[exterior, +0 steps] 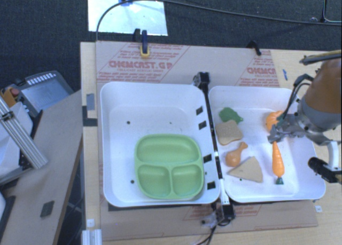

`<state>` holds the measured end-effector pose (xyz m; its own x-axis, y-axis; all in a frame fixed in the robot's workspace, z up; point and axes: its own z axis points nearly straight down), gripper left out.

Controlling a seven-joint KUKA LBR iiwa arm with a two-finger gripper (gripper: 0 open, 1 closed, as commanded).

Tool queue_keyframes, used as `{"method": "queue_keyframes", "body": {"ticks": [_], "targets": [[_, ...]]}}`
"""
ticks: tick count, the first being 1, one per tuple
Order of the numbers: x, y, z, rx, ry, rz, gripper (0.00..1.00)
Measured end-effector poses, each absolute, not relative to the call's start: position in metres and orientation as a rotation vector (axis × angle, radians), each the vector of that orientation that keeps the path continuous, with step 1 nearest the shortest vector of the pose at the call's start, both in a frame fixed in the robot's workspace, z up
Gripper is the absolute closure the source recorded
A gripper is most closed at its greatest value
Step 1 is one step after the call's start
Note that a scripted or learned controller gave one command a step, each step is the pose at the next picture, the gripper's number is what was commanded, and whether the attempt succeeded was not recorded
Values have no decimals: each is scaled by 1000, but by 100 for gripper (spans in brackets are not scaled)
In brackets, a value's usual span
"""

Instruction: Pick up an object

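I cannot tell how the jaws stand; the gripper [278,132] hangs over the carrot [277,159], at the right bin's [251,196] three o'clock.

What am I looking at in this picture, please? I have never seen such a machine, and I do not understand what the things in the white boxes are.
One camera looks down at a slant on a bench with two shallow white bins. The left bin holds a green divided plate. The right bin holds toy food: a carrot, a chicken drumstick, a bread slice, a tan wedge, a green piece and an orange piece. The grey and orange shape at the right is a robot arm; its gripper sits low just above the carrot's top. Nothing is visibly held, and its job is to pick up one object.
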<state>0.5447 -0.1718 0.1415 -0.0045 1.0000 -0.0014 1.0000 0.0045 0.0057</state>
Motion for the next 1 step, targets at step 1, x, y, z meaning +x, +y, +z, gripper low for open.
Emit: {"method": "queue_keyframes", "body": {"ticks": [1], "targets": [[547,-174,185,2212,2223,5,100]]}}
